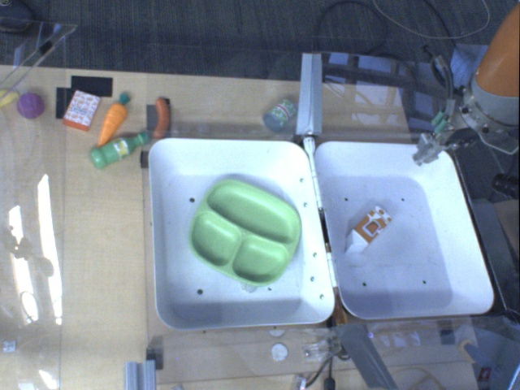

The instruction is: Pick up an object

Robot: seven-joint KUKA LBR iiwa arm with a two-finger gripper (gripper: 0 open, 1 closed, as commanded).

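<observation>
camera view: gripper (428,146) hangs over far right corner of right bin (455,295), arm with orange band entering from right. finger state cannot tell, too small and blurred. small orange-and-white carton (370,226) lies in right bin, near its middle, well apart from gripper. left bin (166,234) holds green divided tray (245,231), tilted. on bench, far left: purple ball (30,105), small box (80,110), toy carrot (112,119), green bottle (116,150) lying flat.
</observation>
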